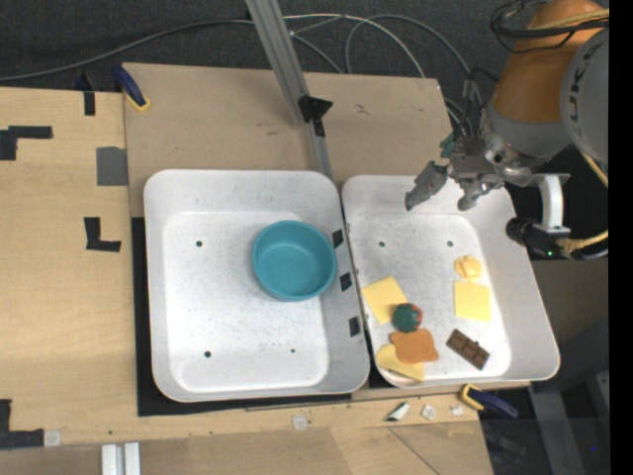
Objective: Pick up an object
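Note:
My gripper point(442, 195) hangs open over the far edge of the right bin point(514, 265), with nothing between its fingers. Well nearer the camera, small food items lie in that bin: a yellow square slice point(385, 296), a green and red round piece point(406, 316), an orange toast-like piece point(414, 345) on a pale yellow piece point(395, 366), a brown chocolate bar point(467, 347), a yellow block point(474, 301) and a small yellow lump point(468, 266). A blue bowl point(293, 258) sits in the left bin point(188, 295).
A grey metal pole point(282, 57) slants across the bench behind the bins. Cables trail over the dark floor at the back. The food crowds the near half of the right bin.

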Controlling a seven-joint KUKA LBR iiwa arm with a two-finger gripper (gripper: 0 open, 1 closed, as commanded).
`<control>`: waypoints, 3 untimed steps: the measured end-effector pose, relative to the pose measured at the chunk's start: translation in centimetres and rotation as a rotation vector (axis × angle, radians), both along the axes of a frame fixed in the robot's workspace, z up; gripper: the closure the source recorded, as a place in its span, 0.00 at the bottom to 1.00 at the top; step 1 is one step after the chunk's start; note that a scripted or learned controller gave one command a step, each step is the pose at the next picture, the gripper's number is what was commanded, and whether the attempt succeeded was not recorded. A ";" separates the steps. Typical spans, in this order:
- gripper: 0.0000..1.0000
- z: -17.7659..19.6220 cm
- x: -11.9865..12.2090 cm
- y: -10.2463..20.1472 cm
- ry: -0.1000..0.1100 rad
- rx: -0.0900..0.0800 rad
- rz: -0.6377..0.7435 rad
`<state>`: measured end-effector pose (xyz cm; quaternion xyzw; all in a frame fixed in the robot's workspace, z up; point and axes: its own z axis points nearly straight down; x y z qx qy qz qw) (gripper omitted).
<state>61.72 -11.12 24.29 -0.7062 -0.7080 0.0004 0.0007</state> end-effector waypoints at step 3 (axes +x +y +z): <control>0.00 -11.2 -1.1 1.6 0.005 0.000 -0.001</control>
